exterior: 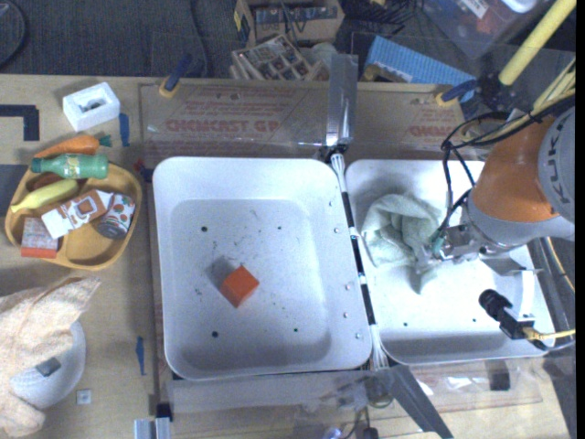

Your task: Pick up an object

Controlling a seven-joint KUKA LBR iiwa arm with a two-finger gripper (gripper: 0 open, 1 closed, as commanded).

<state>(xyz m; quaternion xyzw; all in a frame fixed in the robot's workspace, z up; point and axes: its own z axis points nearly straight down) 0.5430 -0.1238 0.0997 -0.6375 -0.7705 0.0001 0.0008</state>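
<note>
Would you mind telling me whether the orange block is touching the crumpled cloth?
Apart. The camera view shows the orange block in the left bin, the cloth in the right.

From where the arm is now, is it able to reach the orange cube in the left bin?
Probably yes. The orange cube lies alone on the open floor of the left bin, nothing over it. The gripper is at the pale cloth in the right bin, so it must cross the divider.

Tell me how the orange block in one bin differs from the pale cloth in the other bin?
The orange block is small, solid and sharp-edged; the pale cloth is larger, soft and crumpled. The block is bright orange, the cloth pale greenish-white. The block lies alone in the left bin, far from the arm; the cloth lies in the right bin, right beside the gripper. Both rest on white bin floors.
</note>
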